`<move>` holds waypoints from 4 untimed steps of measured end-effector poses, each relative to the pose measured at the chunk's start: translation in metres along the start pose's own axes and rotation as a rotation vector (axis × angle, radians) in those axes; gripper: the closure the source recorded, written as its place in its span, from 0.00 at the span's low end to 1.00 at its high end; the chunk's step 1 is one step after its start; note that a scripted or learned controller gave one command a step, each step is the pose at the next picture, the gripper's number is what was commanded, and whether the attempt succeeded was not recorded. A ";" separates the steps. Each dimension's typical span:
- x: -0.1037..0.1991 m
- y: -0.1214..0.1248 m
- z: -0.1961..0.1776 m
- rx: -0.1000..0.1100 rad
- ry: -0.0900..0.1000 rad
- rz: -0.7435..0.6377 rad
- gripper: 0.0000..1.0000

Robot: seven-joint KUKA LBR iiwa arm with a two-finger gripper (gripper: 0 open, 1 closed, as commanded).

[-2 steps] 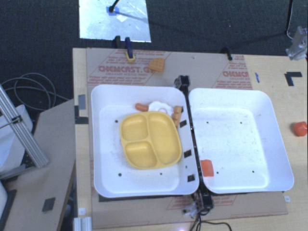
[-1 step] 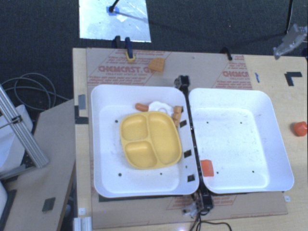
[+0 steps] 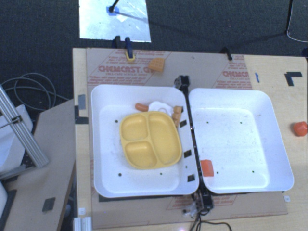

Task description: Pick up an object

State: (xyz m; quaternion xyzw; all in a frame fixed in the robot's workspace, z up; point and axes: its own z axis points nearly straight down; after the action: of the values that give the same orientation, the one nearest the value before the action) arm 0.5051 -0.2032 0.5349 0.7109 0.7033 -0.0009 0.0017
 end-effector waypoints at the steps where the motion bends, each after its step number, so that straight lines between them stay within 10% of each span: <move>1: 0.007 0.003 0.000 -0.002 0.002 -0.014 0.00; 4: 0.007 0.003 0.000 -0.002 0.002 -0.014 0.00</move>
State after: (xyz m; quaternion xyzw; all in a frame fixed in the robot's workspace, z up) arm 0.5086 -0.1964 0.5352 0.7060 0.7082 0.0005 0.0018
